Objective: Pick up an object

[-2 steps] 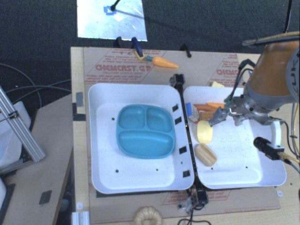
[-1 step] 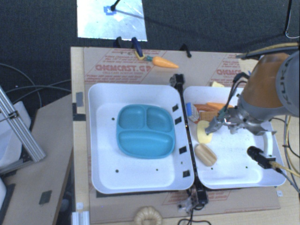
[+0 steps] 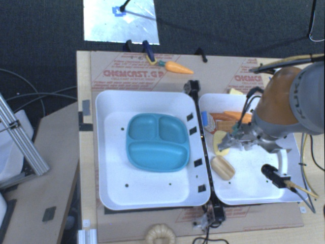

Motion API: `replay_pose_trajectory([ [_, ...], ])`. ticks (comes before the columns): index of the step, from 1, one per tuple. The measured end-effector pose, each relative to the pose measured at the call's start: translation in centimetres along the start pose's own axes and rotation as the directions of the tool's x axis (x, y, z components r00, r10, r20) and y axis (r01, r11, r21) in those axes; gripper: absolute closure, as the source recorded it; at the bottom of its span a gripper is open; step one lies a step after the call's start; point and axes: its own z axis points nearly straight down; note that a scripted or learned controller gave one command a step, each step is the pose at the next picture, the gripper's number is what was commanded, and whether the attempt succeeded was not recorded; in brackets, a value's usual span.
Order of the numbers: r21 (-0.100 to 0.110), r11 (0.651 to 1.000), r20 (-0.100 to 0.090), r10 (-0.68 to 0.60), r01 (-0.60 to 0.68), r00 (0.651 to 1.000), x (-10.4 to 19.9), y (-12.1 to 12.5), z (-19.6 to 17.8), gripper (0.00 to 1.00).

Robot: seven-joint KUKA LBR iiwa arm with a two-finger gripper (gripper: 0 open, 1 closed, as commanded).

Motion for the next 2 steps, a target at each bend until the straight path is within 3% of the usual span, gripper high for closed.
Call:
replay_pose_trajectory([
  [1, -0.002, 1.000, 0.000, 0.000, 0.000, 1.000, 0.0, 0.0, 1.8, 0.00],
  [2, -0.005, 1.000, 0.001, 0.000, 0.000, 1.000, 0.0, 0.1, 0.6, 1.00],
])
